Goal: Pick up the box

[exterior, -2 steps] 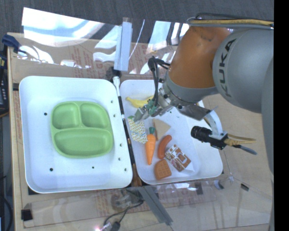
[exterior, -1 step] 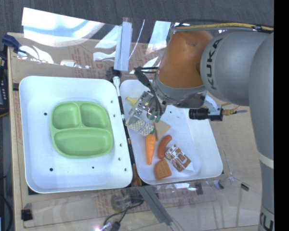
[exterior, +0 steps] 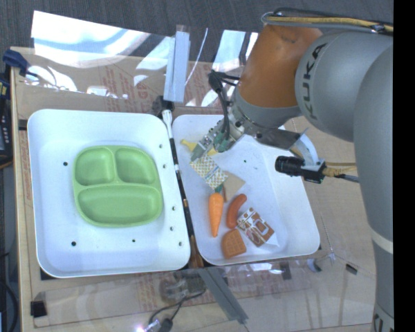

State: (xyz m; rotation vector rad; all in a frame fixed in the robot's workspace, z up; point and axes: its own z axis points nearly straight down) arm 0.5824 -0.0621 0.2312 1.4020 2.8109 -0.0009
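Approach stage, in my judgement: the gripper [exterior: 218,142] is low over the back-left part of the right bin [exterior: 290,206], with the box [exterior: 209,168] lying just in front of and below its tip, and no grasp is evident. Whether the pincer is apart or together cannot be told; the wrist body and the clutter at the tip hide it. The box is a small flat carton with a pale, speckled green-and-yellow print, lying tilted on the bin floor near the bin's left wall. Relative to the box: a yellow item [exterior: 187,144] lies just behind it to the left, the carrot [exterior: 215,213] sits just in front, the sausage-like piece [exterior: 236,209] in front and to the right. The next move likely calls for a short descent squared to the carton's narrow sides, avoiding the yellow item.
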